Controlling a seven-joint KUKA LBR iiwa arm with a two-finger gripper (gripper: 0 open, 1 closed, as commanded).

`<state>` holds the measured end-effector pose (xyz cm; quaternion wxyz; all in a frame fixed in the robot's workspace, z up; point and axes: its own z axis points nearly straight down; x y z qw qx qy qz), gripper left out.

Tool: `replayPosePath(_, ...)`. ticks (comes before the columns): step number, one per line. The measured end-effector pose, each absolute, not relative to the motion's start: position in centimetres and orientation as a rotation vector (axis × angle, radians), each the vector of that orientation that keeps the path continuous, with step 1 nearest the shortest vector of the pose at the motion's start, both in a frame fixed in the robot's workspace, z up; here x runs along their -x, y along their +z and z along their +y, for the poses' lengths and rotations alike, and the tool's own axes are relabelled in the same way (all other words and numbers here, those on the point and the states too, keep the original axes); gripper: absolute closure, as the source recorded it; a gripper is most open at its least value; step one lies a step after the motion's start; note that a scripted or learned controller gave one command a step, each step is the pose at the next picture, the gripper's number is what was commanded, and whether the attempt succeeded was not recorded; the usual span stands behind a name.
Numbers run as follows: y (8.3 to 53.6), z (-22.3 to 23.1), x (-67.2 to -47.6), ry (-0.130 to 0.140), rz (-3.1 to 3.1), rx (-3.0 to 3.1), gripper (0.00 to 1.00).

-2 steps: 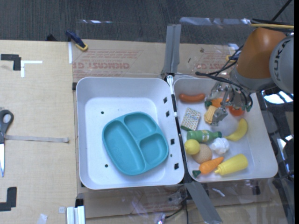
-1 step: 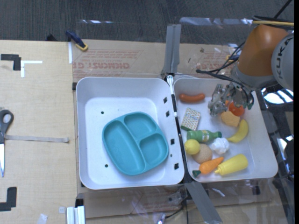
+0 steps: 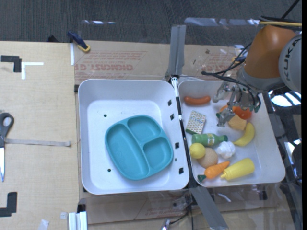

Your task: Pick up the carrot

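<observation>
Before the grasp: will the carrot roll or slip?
The carrot looks like smooth, glossy toy plastic, so it's probably stiff, light and a bit slippery. Its tapered round body would likely roll or pivot if nudged. It lies close against the potato and mustard bottle, which may block rolling but crowd the hand.

Open floor in the left bin (image 3: 91, 104) all around the teal tray (image 3: 139, 146), widest along the far wall. Right bin (image 3: 268, 174) crowded: carrot (image 3: 214, 170) hemmed in by yellow bottle (image 3: 237, 169), potato (image 3: 208, 157) and bin's near wall. Bare strips between sausage (image 3: 197, 99) and cracker (image 3: 195, 122), and along the right wall beyond the banana (image 3: 245, 135).
</observation>
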<state>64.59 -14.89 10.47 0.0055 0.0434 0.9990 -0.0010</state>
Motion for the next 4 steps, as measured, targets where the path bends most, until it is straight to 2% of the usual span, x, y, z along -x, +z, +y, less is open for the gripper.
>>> replayPosePath(1,9.4,-15.3,-63.9,0.000,3.118,-0.335,0.00)
replayPosePath(2,9.3,-15.5,-64.0,-0.001,2.966,-1.020,0.00)
replayPosePath(3,9.3,-14.7,-61.4,0.000,2.760,-1.496,0.00)
replayPosePath(4,10.4,-14.7,-61.6,-0.001,2.758,-1.488,1.00)
